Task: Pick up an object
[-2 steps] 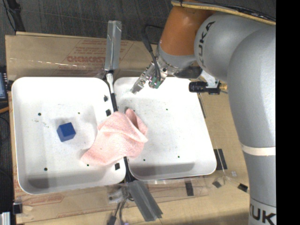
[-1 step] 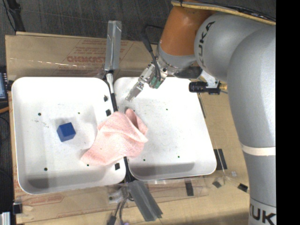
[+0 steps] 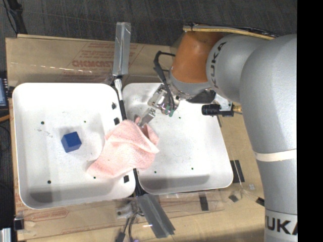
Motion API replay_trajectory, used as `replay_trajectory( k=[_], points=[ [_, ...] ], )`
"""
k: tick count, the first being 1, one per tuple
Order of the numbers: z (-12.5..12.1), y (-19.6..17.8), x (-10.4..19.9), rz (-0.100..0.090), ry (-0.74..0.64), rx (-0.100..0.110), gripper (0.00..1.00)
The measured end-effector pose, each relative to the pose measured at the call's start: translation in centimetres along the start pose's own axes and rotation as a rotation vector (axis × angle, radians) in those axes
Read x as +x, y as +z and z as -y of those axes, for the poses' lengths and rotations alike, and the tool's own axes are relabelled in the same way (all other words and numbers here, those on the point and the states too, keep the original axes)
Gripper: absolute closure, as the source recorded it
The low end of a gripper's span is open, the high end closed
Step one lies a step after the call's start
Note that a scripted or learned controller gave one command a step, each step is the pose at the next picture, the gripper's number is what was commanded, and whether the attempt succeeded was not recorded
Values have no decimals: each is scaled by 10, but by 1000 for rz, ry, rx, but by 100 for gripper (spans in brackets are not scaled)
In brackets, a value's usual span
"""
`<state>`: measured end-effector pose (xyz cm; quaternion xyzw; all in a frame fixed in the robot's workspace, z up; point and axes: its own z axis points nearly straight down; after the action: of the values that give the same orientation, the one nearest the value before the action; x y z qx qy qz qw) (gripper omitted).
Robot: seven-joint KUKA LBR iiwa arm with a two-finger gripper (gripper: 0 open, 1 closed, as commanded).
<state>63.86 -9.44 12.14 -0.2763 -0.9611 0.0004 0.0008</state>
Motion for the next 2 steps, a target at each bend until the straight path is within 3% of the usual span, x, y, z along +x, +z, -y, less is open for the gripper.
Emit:
replay_trajectory(
  k=[1, 2],
  points=[
    [14, 29, 26, 1, -62, -1, 0],
    [13, 18, 26, 1, -66, 0, 100]
  ],
)
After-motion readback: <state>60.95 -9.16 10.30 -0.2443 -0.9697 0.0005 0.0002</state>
